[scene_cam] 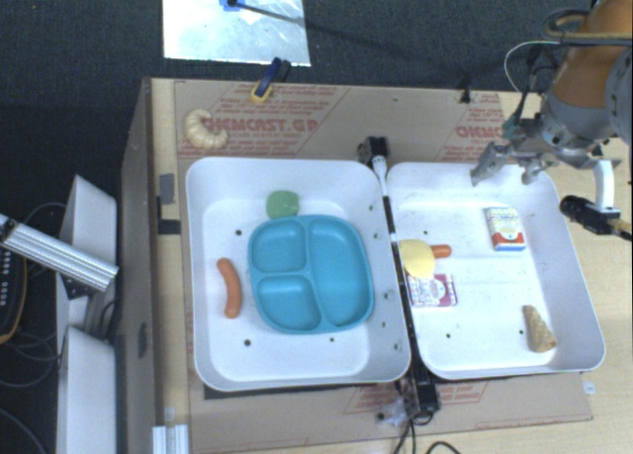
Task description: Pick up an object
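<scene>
Hovering tool (506,167), fingers spread, above right bin's (579,289) far edge

A blue divided tray (310,275) is seen lying flat in the left bin; a green rounded piece (283,204) touches the tray's far edge; an orange sausage (230,287) lies just left of it; right of the tray are found a yellow piece (418,258), a pink-printed packet (431,291), a small red-and-white box (504,227) and a tan cone (538,327).
</scene>
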`<state>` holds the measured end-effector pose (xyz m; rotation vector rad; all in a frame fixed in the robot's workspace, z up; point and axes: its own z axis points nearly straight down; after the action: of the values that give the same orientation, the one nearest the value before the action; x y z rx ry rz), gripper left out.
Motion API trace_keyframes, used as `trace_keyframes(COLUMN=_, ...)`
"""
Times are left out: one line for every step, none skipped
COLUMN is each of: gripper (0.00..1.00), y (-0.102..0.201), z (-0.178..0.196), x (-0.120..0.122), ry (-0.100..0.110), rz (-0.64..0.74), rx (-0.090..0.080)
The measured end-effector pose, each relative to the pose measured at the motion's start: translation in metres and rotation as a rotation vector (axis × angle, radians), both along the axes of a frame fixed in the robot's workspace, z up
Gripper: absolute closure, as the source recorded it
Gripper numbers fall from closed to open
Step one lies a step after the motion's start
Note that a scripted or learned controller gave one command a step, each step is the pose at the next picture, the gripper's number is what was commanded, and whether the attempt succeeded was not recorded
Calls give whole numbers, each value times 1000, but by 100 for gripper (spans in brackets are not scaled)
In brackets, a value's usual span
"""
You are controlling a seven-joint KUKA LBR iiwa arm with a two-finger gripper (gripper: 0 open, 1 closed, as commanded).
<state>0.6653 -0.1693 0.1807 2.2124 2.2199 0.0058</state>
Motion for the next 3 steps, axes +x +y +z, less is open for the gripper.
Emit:
trace_keyframes(gripper=0, y=18, z=-27, x=-71, ry=9, rz=-2, rx=3)
trace_keyframes(gripper=0, y=64, z=-49, x=-114, ry=8, rz=-1, rx=3)
trace_keyframes(gripper=0, y=68, z=-91, x=-138, ry=-10, rz=-2, rx=2)
